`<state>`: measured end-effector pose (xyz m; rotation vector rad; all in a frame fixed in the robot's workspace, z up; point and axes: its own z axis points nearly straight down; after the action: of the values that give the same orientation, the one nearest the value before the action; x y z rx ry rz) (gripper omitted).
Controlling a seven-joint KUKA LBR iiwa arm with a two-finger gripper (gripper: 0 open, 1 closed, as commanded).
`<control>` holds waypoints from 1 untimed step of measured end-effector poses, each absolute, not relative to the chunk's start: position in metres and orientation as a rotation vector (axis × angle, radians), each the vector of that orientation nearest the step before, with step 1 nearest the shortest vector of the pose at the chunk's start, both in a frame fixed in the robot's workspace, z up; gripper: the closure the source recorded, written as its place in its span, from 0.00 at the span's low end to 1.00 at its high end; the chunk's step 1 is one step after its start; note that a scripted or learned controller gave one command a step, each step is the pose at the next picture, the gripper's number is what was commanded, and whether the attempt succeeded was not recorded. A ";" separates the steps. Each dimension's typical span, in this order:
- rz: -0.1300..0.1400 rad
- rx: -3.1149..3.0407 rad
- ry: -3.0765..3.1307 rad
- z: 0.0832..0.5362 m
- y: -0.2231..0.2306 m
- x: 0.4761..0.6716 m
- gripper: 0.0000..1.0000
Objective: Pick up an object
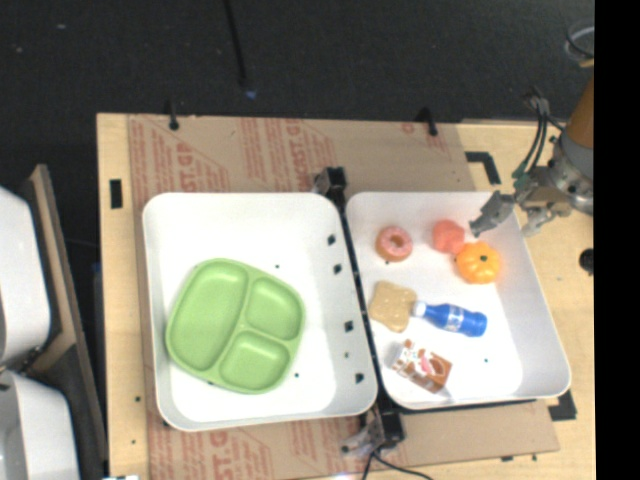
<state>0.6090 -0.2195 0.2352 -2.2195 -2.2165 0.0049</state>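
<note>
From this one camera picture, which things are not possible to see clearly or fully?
- Arm: cut off by the right edge of the camera view; its upper part is out of frame.
- Hand: small and dark above the right bin's far corner; whether it is open or shut is unclear.
- Small carton: its print is too small to read.
- Blue bottle: label too small to read.
- White items at the left edge: cut off, unidentifiable.
</note>
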 end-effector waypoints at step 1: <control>-0.001 -2.222 -2.222 0.239 -0.219 0.610 0.00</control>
<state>0.6104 -0.2192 0.2390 -2.2222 -2.2218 -0.0008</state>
